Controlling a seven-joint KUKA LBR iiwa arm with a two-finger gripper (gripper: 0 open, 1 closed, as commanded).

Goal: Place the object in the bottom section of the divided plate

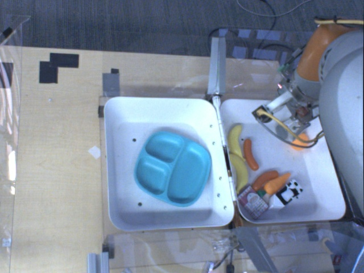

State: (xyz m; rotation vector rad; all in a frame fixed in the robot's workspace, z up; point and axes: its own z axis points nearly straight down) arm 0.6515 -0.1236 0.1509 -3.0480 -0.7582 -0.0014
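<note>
Divided plate (173,168), blue, lies in the left bin (116,209). Right of the plate, the gripper (296,131) hangs over the right bin (324,209), above a banana (238,155) and sausage (250,154). Whether it is spread or closed cannot be told.

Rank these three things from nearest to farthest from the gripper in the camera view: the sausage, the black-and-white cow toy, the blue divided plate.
Measured from the gripper over the right bin:
1. The sausage, to its left in the right bin.
2. The cow toy, below it near the right bin's lower edge.
3. The blue divided plate, clearly farthest, in the left bin.
</note>
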